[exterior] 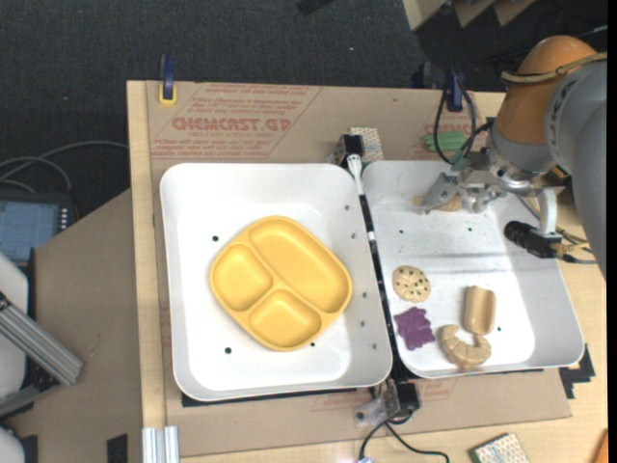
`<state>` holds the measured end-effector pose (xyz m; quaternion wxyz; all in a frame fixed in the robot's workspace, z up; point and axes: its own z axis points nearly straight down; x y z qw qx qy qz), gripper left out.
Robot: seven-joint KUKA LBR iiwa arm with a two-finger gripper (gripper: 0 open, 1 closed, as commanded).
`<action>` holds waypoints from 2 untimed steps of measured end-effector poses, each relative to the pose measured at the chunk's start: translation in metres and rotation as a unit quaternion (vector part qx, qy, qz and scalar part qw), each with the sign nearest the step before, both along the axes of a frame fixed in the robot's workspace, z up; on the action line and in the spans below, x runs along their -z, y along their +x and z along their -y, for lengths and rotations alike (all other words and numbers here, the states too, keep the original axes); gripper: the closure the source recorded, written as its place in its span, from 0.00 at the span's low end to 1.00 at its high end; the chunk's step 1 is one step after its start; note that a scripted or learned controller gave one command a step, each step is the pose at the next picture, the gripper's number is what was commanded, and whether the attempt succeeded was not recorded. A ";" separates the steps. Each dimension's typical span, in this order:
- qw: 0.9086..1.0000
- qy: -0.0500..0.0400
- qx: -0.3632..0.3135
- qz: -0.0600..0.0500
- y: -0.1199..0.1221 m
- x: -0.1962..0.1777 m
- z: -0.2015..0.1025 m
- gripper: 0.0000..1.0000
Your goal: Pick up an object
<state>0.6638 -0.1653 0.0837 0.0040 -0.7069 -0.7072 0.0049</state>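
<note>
My fingers [445,196] hang near the far edge of the right bin [540,287]; whether they are spread or clenched I cannot tell. The cookie [412,283] lies toward 7 o'clock from them, well apart, round, no long axis.

Red print runs across the brown protective sheet [241,123] covering the worktop, and the big line reads "CHEMCAST GP". Smaller red lines sit above and below it, too fine to make out, and more red print near the sheet's right end is unreadable too.
</note>
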 end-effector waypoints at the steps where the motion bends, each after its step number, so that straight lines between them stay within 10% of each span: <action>1: 1.000 0.002 0.000 0.001 0.000 0.000 0.002 0.00; 2: 1.000 0.002 -0.001 0.001 0.001 0.000 0.007 0.00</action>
